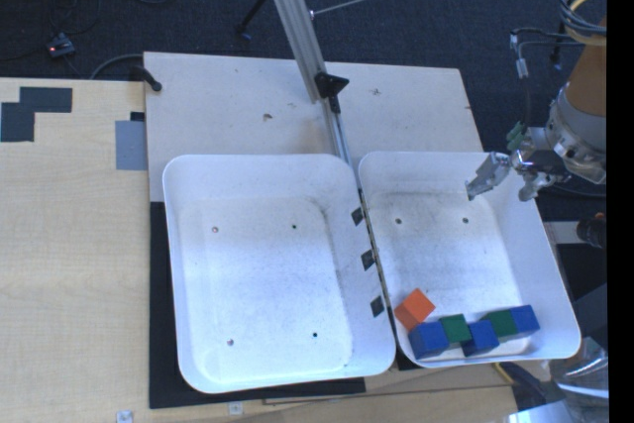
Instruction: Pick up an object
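Several small blocks lie along the near edge of the right bin [436,213]: an orange block [415,308], a blue block [429,340], a green block [456,328], another blue block [482,338], a green block [502,322] and a blue block [525,319]. My gripper [507,178] hangs over the far right rim of that bin, well away from the blocks. Its two fingers stand apart with nothing between them.
The left bin [260,267] sits beside the right one, with black clips along the shared wall. A slanted aluminium rail [297,25] rises behind the bins. A wooden tabletop [69,253] lies to the left.
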`<state>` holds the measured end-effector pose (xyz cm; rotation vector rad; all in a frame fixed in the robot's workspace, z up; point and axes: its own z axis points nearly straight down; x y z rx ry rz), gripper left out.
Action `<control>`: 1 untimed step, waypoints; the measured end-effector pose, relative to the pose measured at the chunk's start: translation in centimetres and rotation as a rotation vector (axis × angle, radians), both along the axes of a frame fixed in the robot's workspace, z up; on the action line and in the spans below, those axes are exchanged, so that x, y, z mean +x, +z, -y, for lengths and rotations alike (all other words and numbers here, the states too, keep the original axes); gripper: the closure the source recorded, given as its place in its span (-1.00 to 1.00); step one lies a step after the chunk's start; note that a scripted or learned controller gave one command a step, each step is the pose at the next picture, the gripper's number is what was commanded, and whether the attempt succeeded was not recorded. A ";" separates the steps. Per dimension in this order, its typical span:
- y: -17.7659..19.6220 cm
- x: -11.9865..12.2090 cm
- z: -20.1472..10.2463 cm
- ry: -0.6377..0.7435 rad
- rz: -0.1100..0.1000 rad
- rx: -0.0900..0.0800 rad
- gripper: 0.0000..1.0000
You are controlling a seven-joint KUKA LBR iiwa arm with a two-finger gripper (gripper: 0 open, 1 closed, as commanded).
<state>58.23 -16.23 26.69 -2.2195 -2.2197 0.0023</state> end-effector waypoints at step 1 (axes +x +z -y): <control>-13.1 6.3 -4.6 0.002 -0.007 0.002 -1.00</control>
